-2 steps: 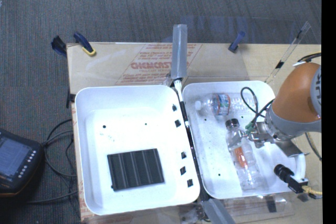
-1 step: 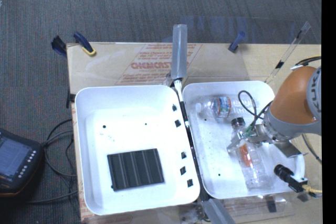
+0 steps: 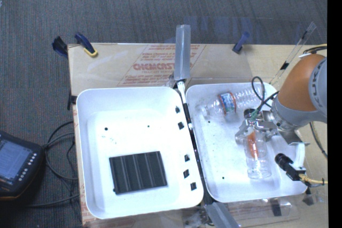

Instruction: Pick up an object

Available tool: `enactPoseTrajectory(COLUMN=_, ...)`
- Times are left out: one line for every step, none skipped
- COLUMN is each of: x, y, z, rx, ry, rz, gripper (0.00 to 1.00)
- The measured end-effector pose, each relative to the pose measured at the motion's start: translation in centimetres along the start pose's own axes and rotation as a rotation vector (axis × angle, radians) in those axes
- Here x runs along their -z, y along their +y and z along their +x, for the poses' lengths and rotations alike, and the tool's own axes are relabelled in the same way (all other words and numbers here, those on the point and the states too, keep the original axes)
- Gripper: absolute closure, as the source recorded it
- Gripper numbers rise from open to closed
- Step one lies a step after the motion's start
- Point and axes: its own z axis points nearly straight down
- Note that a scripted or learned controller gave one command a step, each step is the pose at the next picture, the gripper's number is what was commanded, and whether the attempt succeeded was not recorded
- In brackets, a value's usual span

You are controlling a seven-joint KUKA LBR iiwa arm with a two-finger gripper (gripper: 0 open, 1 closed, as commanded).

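Under your tool (image 3: 251,131) lies a clear, glossy plastic bottle (image 3: 255,155); another clear bottle (image 3: 230,103) sits just beyond. Both bins (image 3: 88,115) look smooth white plastic. The ribbed dark block (image 3: 138,172) is matt; the desk (image 3: 107,67) looks like wood.

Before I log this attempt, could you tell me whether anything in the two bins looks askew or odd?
Nothing looks spilled or damaged. Two clear plastic bottles lie on their sides in the right bin: one with a blue label, one with an orange label under the claw. A dark ridged panel lies flat in the left bin.
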Motion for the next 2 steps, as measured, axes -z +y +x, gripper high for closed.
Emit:
enactPoseTrajectory(x=0.8, y=0.0, z=0.1, rx=0.0, ry=0.003, rz=0.003, gripper=1.0)
enactPoseTrajectory(x=9.7, y=1.6, z=4.7, rx=0.074, ry=-0.001, rz=0.004, gripper=1.0)
